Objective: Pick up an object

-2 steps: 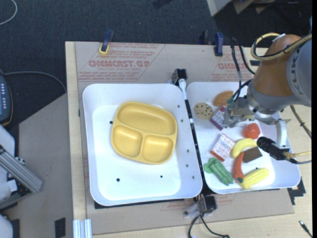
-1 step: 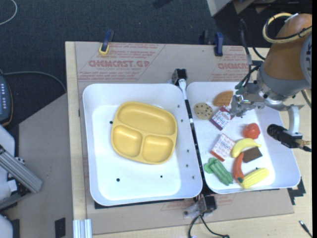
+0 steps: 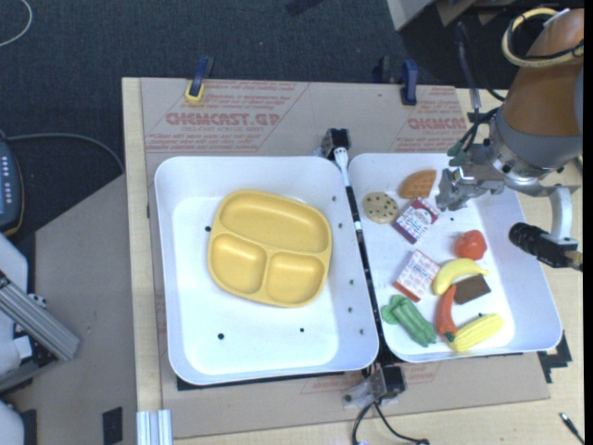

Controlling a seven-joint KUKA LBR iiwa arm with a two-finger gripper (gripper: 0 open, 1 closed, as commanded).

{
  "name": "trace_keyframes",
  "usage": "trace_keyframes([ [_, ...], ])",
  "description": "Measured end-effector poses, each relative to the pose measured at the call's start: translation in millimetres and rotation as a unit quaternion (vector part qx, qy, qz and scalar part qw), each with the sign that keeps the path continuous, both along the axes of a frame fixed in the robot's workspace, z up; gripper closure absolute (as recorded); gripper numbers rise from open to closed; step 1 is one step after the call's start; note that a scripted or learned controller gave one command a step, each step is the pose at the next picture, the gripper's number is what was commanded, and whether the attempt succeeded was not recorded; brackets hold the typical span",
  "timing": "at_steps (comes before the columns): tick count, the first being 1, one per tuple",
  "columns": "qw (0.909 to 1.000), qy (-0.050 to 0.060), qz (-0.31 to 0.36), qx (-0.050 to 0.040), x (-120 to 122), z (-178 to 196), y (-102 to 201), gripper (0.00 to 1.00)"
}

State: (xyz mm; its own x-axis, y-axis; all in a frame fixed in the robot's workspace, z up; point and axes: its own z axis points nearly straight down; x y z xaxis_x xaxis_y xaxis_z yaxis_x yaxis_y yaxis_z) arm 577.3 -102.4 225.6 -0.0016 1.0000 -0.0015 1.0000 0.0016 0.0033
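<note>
The approach step is in hand: the gripper (image 3: 451, 193) hovers at the right bin's (image 3: 533, 336) 12 o'clock; finger state cannot be told. The red-and-white packet (image 3: 415, 219) lies just beside, at 8 o'clock; next, descend on it

Left bin (image 3: 185, 276) and right bin (image 3: 528, 290): smooth white plastic, slight sheen. Divided yellow tray (image 3: 270, 247): matt-looking moulded plastic. Board (image 3: 278, 114) under the bins: brown, paper-faced, printed red, matt. Toy banana (image 3: 459, 273) and tomato (image 3: 471, 245): glossy plastic. Arm's orange band (image 3: 548, 82): smooth, satin. Floor (image 3: 111, 26): dark, rough, carpet-like.
</note>
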Motion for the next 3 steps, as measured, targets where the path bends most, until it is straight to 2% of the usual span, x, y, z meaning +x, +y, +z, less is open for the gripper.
trace_keyframes([
  [1,1.0000,0.000,0.002,0.0010,24,1,60,1.00],
  [3,1.0000,0.000,0.002,0.0009,53,6,146,1.00],
])
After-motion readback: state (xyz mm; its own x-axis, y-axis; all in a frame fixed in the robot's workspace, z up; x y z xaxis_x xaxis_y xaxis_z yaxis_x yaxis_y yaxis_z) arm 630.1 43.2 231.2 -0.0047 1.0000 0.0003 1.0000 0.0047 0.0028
